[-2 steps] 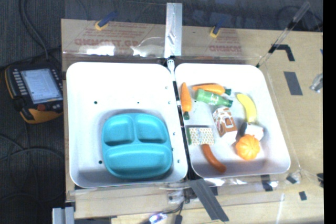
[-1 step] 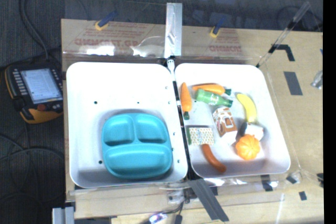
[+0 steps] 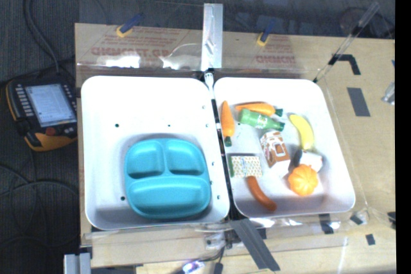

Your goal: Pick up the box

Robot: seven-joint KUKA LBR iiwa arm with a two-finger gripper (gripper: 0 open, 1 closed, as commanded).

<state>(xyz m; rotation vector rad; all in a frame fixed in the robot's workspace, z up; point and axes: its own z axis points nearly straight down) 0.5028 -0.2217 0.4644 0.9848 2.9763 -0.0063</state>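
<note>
2 white bins (image 3: 103, 112); tray (image 3: 168, 178) teal; box (image 3: 275, 148) brown-white; banana (image 3: 303, 131) yellow; bottle (image 3: 259, 118) green; carton (image 3: 245, 165) green-patterned.

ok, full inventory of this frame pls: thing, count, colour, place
bins: 2, white, side by side on the bench
divided plate: 1, teal, left bin, near half
carrot: 1, orange, right bin, along its left wall
second carrot-like piece: 1, orange, right bin, far side
bottle: 1, green, right bin, just nearer than that piece
banana: 1, yellow, right bin, right side
box: 1, white with brown and red print, right bin, centre
patterned flat packet: 1, green and white, right bin, left of the box
sausage: 1, reddish brown, right bin, near edge
orange: 1, orange, right bin, near right
white object: 1, by the orange, unclear
pendant: 1, black and orange, floor, left of the bench
</note>
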